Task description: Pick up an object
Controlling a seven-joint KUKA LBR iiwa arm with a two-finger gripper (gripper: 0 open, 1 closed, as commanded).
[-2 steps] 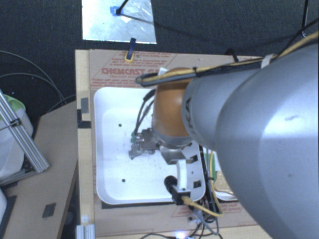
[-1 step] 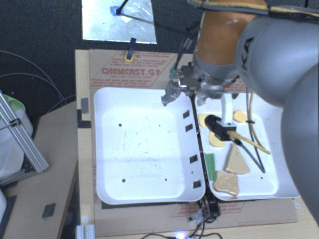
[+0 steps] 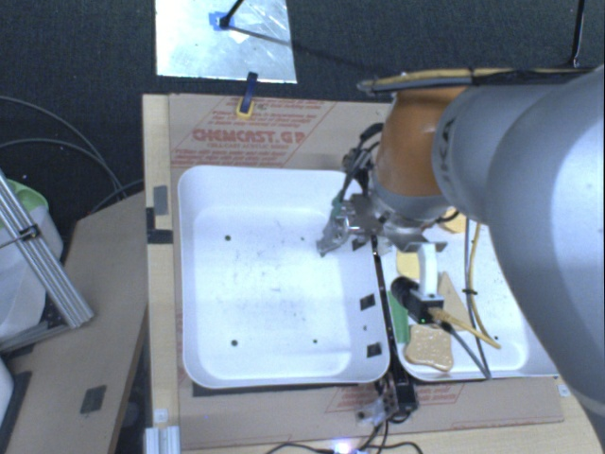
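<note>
The grey arm [image 3: 510,159] is reaching in from the right, its orange band [image 3: 411,149] sitting high over the seam between the two bins. The claw [image 3: 331,236] is hanging at the right-hand wall of the left bin [image 3: 265,282], pointing down and to the left over the white floor there. From this angle I cannot tell how wide the claw is standing, and nothing is showing in its grip. The things to pick are lying over in the right bin [image 3: 506,348], off to the claw's right and nearer the camera. A tan flat piece [image 3: 430,348] with rounded corners is resting in the near left corner. A green piece [image 3: 400,322] is sitting just beside it, against the bin's left wall. A pale wedge [image 3: 456,303] is lying just behind the tan one, partly covered by the wrist above. Dark specks are dotting the left bin's floor. Both bins are sitting on a cardboard sheet [image 3: 246,130] with red lettering, spread over the table.
</note>
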